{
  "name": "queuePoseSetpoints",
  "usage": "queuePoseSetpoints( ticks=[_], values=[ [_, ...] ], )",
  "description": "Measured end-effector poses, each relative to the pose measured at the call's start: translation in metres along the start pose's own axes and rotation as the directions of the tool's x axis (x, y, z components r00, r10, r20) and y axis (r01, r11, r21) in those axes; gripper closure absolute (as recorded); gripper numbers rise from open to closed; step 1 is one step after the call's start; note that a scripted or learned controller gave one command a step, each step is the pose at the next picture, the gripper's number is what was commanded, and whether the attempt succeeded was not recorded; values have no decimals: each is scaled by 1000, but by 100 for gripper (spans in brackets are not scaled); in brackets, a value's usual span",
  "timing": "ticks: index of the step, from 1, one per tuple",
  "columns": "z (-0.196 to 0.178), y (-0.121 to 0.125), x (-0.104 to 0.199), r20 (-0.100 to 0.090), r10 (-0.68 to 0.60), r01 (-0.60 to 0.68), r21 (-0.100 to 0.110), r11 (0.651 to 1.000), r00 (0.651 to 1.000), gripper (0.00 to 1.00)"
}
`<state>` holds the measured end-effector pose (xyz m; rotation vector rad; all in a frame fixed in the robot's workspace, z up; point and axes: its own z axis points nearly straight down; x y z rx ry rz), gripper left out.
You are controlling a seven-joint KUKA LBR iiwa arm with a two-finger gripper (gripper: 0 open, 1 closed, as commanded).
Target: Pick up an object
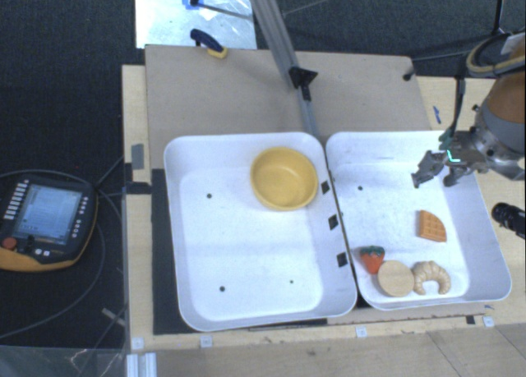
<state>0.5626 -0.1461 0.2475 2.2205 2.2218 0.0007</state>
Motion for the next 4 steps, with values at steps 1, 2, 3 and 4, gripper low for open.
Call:
queuePoseSetpoints(
  ticks=[1, 2, 3, 4],
  values=[
    [0, 0, 0, 0, 0, 0, 0, 1000, 1000, 0],
    [58, 1, 9, -1, 0, 0, 4, 1000, 1000, 0],
    [109, 8, 2, 0, 1, -1, 3, 1000, 1000, 0],
    [159, 7, 3, -1, 0, 0, 4, 1000, 1000, 0]
  ],
)
